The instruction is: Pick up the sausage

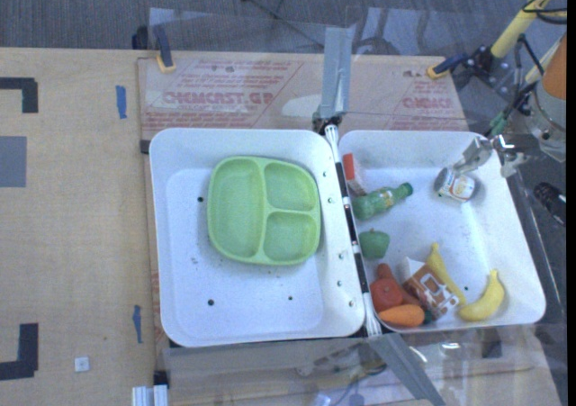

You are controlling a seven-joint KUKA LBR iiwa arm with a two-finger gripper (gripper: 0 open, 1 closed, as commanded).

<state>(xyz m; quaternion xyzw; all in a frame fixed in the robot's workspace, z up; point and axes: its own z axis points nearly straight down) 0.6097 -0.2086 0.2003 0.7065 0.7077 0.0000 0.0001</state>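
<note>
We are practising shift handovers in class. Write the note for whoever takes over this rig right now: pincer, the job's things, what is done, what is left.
Pincer: over the far right part of the right bin, beside a small can, with no sausage in it.
Sausage: probably the reddish elongated piece against that bin's left wall, just beyond the green bottle; it is too small to be sure.
Done: nothing yet; the sausage lies in the bin.
Left: cross the bin to it, grasp, lift.
</note>
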